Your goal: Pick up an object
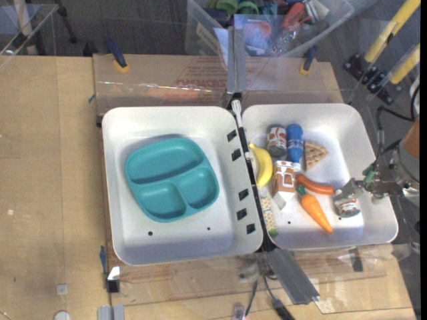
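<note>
Nearest the camera, right bin (383, 229), near-right corner: gripper (352, 193) reaches in over the right wall, low over a small silver can (347, 208) lying just beneath its tip. Fingers blurred; cannot tell how wide they stand, or whether anything sits between them. Just left of the can: orange carrot (315, 212), lying diagonally, green top toward the bin's middle. Above it a sausage (314, 185), lying crosswise. Small carton (285, 177) beside that. Banana (262, 165) against the divider between bins. Farther back: dark can (277, 139), blue bottle (294, 142), pizza slice (314, 155) in a row. Left bin (113, 179) bears a teal divided tray (172, 177), three compartments. Beyond the bins, a clear tub of mixed toys (267, 5).
</note>
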